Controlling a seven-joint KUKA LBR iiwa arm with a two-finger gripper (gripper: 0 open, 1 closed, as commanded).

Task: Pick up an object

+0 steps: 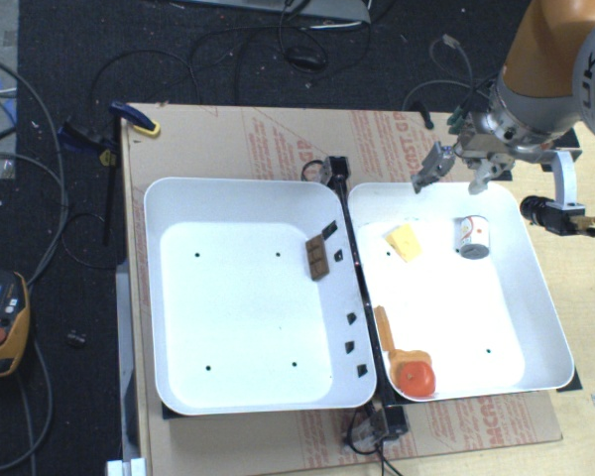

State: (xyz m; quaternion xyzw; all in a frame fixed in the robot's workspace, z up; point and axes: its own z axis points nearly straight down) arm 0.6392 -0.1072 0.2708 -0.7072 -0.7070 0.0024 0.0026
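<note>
My gripper (457, 171) hangs over the far edge of the right bin (535, 296), open, with nothing between its two dark fingers. Just below it in that bin lie a pale yellow block (405, 242) and a small white cylinder with a red mark (472, 237). At the bin's near left corner rests a red ball on an orange handle (407, 365). A brown chocolate-like bar (318, 258) leans against the right wall of the left bin (178, 296).
The grey arm with its orange band (555, 38) comes in from the upper right. Both bins sit on a cardboard sheet (278, 137). Cables and a blue-yellow clamp (134, 119) lie beyond the bench's far left corner.
</note>
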